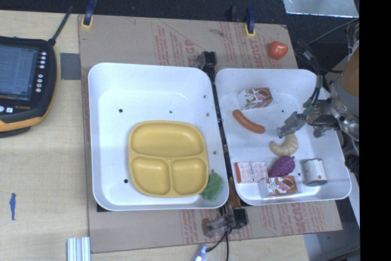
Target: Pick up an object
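My gripper hangs over the right side of the right bin, reaching in from the right edge. Its tip is just above a beige curved pastry and right of a red sausage. Nothing shows in its grasp. Also in this bin are a small brown-and-white packet, a purple lump, a silver can and two red-and-white cartons.
The left bin holds a yellow divided plate and a green piece at its front right corner. A red ball lies on the cardboard behind the right bin. A tablet controller sits at far left.
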`<act>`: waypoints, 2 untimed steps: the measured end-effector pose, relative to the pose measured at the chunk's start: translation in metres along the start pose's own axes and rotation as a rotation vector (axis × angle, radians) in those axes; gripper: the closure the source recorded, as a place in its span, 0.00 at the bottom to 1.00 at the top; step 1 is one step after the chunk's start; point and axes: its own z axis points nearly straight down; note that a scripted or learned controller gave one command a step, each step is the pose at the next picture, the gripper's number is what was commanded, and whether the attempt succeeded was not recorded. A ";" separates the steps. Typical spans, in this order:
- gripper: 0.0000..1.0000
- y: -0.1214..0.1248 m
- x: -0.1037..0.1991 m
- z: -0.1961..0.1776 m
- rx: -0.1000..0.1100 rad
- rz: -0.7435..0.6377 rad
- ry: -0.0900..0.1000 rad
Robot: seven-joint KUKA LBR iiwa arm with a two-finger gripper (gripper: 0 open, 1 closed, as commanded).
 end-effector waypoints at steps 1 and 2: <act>0.00 -0.009 -0.001 0.094 0.001 -0.001 0.000; 0.00 -0.026 0.002 0.125 -0.011 -0.001 -0.001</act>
